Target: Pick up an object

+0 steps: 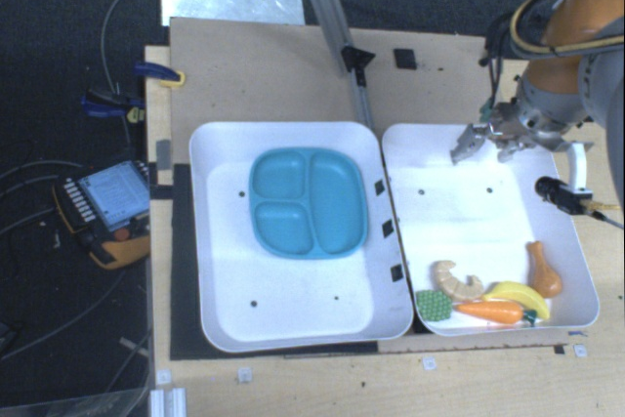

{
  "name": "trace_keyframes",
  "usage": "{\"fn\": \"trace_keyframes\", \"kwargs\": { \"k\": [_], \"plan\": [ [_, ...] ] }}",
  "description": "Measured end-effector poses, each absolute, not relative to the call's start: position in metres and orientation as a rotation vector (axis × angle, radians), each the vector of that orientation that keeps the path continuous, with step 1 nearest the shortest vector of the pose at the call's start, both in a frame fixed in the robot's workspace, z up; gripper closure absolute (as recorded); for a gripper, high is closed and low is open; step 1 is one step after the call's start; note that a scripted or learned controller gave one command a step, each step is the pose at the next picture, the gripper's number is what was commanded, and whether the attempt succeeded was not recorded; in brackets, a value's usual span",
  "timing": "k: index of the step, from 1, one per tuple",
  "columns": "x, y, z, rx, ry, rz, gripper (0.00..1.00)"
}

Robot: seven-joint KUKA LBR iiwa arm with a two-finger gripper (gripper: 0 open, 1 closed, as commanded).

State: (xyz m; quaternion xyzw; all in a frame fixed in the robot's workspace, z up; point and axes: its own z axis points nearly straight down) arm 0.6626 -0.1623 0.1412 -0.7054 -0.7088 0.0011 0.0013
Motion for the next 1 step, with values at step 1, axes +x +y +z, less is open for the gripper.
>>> {"fn": "trace_keyframes", "kwargs": {
  "k": [1],
  "plan": [
    [0.6621, -0.1618, 0.0891, -2.213, -2.228, 0.003, 0.0]
  ]
}}
